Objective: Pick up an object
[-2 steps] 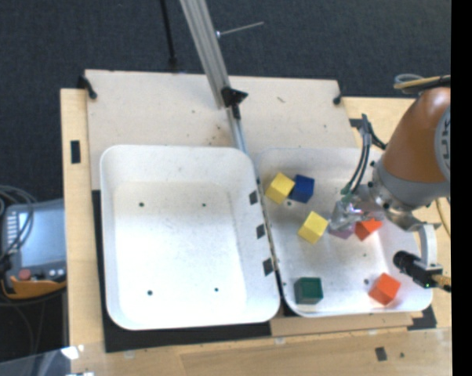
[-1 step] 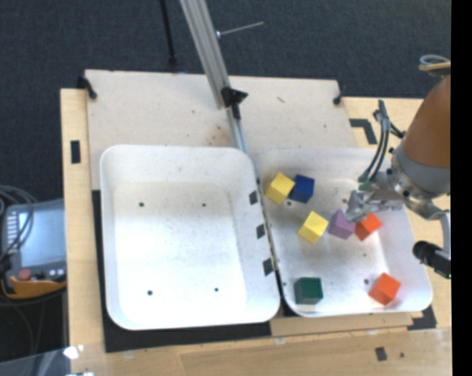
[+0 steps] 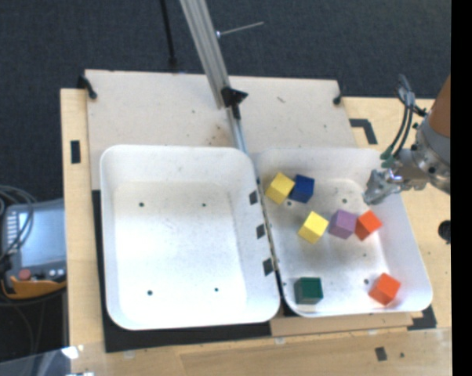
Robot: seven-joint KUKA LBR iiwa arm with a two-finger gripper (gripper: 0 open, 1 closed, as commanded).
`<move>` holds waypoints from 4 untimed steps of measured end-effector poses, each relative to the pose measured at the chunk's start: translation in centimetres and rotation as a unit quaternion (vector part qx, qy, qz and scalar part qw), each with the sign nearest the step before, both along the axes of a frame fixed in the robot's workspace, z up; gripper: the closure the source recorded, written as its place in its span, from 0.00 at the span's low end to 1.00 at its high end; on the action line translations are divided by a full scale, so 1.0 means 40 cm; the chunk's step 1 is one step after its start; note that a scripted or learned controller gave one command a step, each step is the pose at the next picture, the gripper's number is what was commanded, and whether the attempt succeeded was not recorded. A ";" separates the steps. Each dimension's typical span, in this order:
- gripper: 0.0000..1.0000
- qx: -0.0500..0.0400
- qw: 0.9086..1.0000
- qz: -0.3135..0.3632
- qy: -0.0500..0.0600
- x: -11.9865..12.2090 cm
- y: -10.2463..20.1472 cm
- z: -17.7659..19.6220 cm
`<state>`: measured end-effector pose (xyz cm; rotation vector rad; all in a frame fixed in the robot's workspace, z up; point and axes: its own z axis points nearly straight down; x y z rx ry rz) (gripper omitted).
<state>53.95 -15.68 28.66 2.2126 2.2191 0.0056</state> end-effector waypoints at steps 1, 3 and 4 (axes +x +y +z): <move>1.00 0.002 1.000 0.002 0.003 0.014 0.151 -0.011; 1.00 0.002 1.000 0.002 0.004 0.035 0.414 -0.047; 1.00 0.002 1.000 0.002 0.005 0.046 0.530 -0.098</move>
